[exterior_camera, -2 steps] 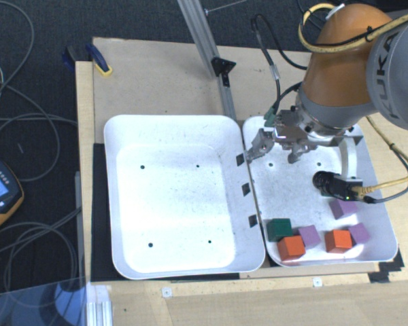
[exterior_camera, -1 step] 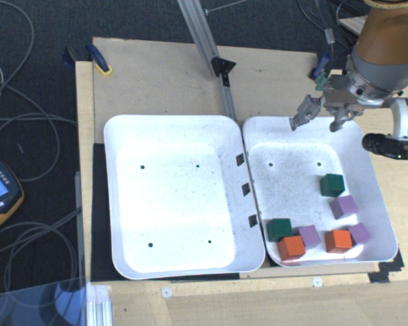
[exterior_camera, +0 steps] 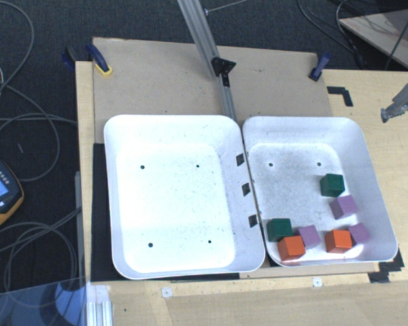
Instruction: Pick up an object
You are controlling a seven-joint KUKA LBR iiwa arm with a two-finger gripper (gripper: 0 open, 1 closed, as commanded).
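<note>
Two white bins on a bench

The light wood bench [exterior_camera: 367,107] holds a brown board [exterior_camera: 163,80] at the back and two white bins side by side, the left bin [exterior_camera: 115,182] and the right bin [exterior_camera: 370,168]

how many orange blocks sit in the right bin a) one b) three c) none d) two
d, two orange blocks lie near the front wall of the right bin: one orange block beside a green block, the other orange block between two purple blocks.
</note>
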